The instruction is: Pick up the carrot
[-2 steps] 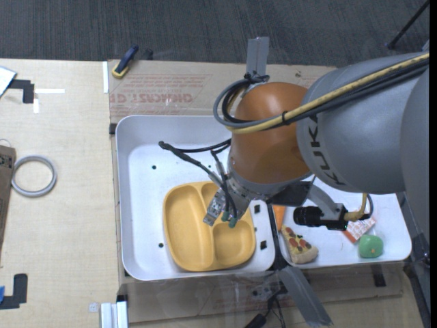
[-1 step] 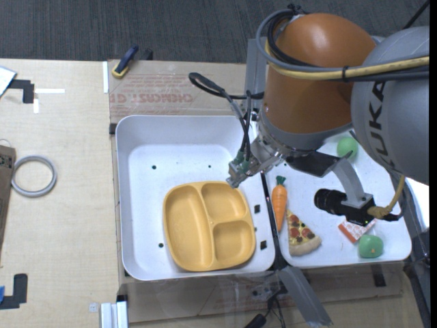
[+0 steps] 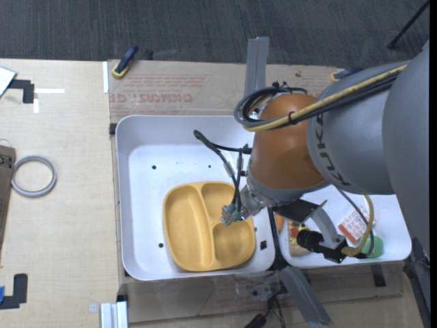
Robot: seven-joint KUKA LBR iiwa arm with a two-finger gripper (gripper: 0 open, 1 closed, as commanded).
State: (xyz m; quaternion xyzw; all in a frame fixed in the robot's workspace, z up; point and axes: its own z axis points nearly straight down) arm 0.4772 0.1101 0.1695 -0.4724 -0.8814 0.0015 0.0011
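Tool (image 3: 231, 214) low over the yellow divided plate (image 3: 191, 234) in the left bin (image 3: 136, 183), at the plate's ridge; cannot tell its state, too small and blurred. Carrot: probably the orange sliver (image 3: 278, 220) in the right bin (image 3: 399, 241), beside the tool and mostly hidden under the wrist. Green item (image 3: 372, 246) further off. The tool appears misplaced for the pick.

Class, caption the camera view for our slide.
KUKA arm reaches over the yellow divided plate in the left white bin.
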